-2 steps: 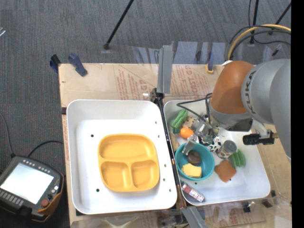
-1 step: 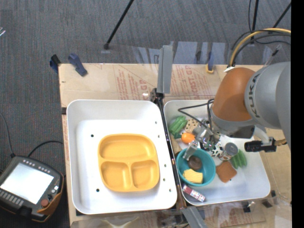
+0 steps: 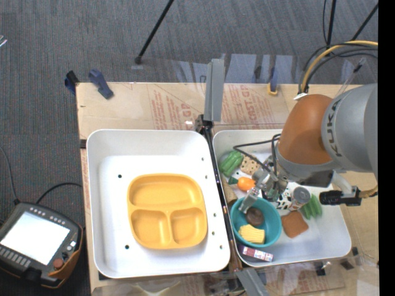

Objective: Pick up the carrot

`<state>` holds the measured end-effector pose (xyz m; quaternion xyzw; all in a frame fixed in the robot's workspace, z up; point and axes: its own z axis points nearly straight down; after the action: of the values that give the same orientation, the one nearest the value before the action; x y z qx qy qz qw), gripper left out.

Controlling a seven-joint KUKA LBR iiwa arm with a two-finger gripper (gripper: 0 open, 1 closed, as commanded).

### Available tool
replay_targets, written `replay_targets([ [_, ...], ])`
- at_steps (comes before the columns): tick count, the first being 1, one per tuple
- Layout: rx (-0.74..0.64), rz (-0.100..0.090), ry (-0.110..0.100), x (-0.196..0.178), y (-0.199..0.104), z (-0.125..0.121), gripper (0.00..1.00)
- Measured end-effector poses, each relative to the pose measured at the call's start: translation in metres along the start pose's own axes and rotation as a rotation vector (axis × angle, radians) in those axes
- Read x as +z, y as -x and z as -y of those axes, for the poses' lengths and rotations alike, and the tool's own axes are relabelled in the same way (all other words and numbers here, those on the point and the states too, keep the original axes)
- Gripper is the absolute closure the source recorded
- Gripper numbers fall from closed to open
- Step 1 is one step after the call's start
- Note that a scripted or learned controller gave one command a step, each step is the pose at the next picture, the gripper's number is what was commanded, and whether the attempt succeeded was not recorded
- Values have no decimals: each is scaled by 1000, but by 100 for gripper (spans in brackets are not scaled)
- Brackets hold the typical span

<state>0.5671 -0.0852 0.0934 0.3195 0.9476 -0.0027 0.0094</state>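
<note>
The small orange carrot [image 3: 245, 182] lay in the right-hand white bin [image 3: 336, 242], close to that bin's left wall and a little nearer its far edge than its near one. Just behind it, toward the far-left corner, sat a green pepper-like toy [image 3: 231, 163], with a pale dotted block [image 3: 249, 164] beside it. On the near side stood a round teal bowl [image 3: 255, 222] holding a yellow piece of corn [image 3: 252, 234] and a dark brown lump [image 3: 255, 215].

The metal two-finger gripper [image 3: 259, 189] hung just right of the carrot and above the bowl's far rim, the grey arm with its orange band [image 3: 308, 131] leaning over the bin from the right. From where I stood I could not tell how the tool was set, nor whether it touched the carrot. Nothing was visibly held.

To my eye the approach was in hand, the grasp not yet made. The next move seemed to call for a short shift toward the bin's left wall, then a straight descent, clearing the bowl's rim.

The yellow sectioned plate [image 3: 167, 209] lay in the left bin [image 3: 99, 165].
</note>
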Motion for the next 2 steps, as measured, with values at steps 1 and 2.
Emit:
replay_targets([
  [1,-11,-8,-2,2,21,-15,0],
  [2,-28,-4,-1,1,18,-15,0],
])
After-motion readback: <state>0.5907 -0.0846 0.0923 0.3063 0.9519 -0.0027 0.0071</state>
